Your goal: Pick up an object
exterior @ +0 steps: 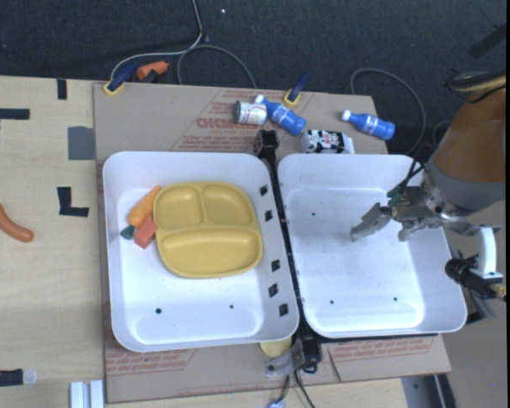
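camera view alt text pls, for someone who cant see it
A grey arm's gripper hovers over the right bin, holding nothing. The left bin holds a yellow divided plate with an orange carrot and a red piece at its left edge. Two blue bottles lie on the bench behind the bins.

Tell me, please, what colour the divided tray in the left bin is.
Yellow tray, seen in the camera view.
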`<state>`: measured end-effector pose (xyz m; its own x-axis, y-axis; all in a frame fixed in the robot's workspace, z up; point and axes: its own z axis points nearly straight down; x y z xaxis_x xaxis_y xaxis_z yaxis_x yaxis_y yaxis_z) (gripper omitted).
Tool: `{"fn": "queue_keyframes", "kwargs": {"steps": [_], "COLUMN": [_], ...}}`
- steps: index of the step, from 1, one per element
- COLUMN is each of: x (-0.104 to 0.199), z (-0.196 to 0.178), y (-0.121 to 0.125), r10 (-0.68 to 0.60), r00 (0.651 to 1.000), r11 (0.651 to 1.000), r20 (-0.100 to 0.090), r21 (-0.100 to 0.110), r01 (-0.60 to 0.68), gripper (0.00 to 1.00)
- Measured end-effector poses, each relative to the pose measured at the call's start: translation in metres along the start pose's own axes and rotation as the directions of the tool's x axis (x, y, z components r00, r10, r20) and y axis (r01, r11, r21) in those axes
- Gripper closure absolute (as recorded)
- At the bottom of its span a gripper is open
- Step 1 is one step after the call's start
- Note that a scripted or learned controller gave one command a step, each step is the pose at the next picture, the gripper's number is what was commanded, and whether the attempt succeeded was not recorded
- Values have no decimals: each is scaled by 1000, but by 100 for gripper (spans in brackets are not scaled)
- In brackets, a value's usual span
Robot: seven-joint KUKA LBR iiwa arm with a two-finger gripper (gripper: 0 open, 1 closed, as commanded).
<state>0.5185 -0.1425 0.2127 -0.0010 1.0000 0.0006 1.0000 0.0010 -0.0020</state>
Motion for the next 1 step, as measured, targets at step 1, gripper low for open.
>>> {"fn": "queue_keyframes", "kwargs": {"steps": [1], "x": [-86], "z": [73], "y": [30], "r10": [7], "r00": [1000], "r11": [1000], "r20": [4], "r21": [3], "r01": [-7], "gripper": [0]}}
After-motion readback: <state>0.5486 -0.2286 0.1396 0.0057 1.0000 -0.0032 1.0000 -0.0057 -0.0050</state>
